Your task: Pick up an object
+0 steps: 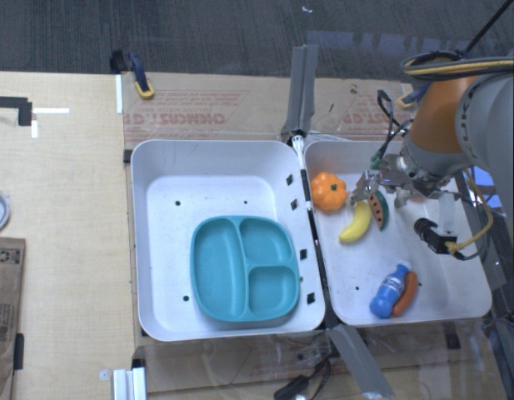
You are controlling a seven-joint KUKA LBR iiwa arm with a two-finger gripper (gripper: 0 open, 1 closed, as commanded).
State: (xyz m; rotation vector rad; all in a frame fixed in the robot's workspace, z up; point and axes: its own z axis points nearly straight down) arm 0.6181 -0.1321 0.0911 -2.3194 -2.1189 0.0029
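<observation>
Watermelon slice [378, 209] lies in the right bin [456, 307], touching the banana [355, 223] near the small pumpkin [328, 192]. The tool [371, 187] hovers just over its upper end, likely lining up a grasp; its grip state cannot be made out.

This looked like a robotics lab or test cell rather than a home or shop. A grey industrial arm [481, 123] with an orange band and loose black cabling reached in over a plain light wooden table [57, 215], which carried two shallow white bins [144, 223] side by side. The things in them were toys and props: a teal divided plate [244, 267], an orange pumpkin [328, 192], a banana [356, 222] and a blue bottle [389, 291]. Flattened printed cardboard [198, 108] lay beneath the bins, a clamp [140, 75] gripped the table's far edge, and dark carpet [198, 15] covered the floor beyond.
</observation>
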